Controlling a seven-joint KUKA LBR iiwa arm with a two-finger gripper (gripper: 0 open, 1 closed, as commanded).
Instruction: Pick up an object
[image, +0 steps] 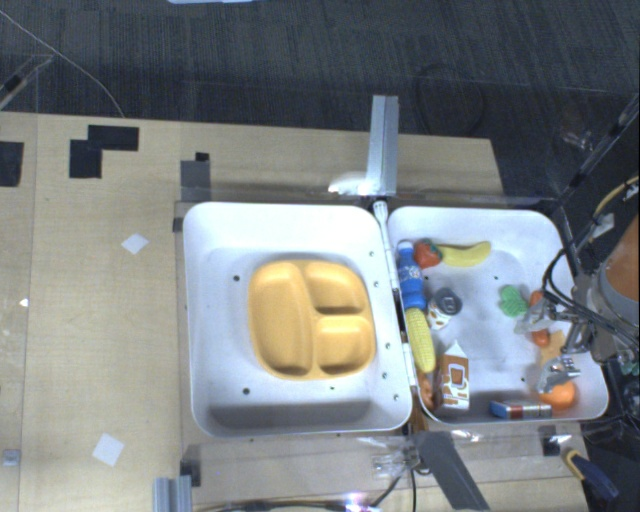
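The right bin (487, 335) holds several small objects. A yellow banana (464, 254) and a red fruit (428, 254) lie at its far side. A blue bottle (409, 283) and a corn cob (421, 340) lie along its left wall. A brown carton (455, 378) and a marker (520, 409) sit near the front. My gripper (553, 372) hangs low at the bin's right side, just above an orange ball (564, 397) and beside an orange piece (546, 338). Cables and the wrist hide its tips.
The left bin (215, 300) holds a yellow divided tray (310, 318). A green toy (513, 299) and a grey round piece (446, 301) sit mid-bin on the right. A metal post (384, 140) stands behind the bins, where their walls meet.
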